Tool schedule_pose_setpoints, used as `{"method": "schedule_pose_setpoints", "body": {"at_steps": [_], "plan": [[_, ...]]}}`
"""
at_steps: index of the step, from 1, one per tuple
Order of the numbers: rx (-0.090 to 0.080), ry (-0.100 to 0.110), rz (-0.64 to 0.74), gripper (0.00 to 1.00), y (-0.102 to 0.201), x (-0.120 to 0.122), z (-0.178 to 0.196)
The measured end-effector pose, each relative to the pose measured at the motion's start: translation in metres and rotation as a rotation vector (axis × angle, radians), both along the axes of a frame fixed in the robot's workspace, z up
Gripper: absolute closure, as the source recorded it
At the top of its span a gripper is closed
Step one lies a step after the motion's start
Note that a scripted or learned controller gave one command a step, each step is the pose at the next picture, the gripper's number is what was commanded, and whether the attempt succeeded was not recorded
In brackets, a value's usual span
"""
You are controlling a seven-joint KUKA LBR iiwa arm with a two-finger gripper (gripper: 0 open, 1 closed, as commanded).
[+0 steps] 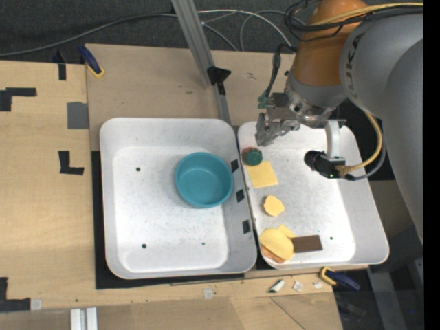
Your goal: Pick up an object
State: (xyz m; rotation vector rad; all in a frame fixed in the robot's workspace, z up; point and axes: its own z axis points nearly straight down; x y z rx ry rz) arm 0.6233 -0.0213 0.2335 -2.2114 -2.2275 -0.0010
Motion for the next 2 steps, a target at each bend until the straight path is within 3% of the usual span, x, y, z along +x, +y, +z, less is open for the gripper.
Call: {"method": "schedule_pose_setpoints", "body": {"at_steps": [2], "plan": [[0.000,0.000,0.001,1.00,0.120,-0.012,0.005]]}}
